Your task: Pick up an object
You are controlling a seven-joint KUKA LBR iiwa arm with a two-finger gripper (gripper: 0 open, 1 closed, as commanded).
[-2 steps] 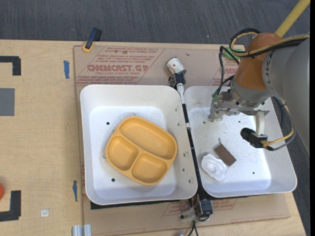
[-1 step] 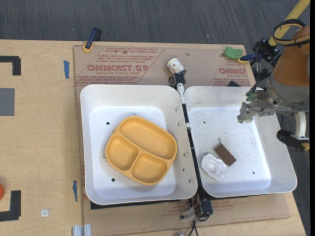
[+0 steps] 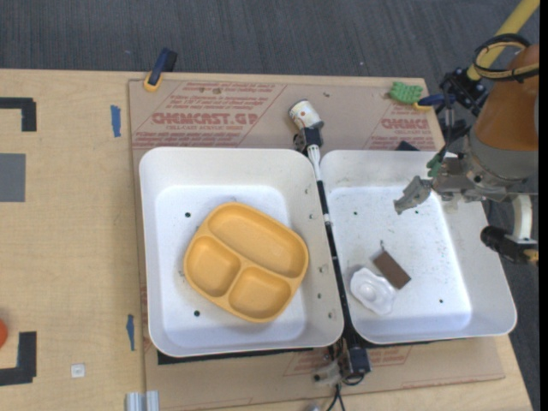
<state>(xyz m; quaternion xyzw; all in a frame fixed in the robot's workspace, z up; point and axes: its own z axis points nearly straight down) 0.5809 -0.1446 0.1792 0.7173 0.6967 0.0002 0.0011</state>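
Gripper (image 3: 411,197) above right bin (image 3: 454,315), finger state unclear; brown block (image 3: 392,269) and white piece (image 3: 373,289) lie touching, likely targets; yellow divided tray (image 3: 247,261) fills left bin (image 3: 163,255).

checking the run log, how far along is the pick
Nothing looks picked yet. The end effector sits over the right bin's upper part with nothing visibly between its fingers. The brown block and white piece lie on that bin's floor; the yellow tray lies in the left bin. Descent and grasp remain.
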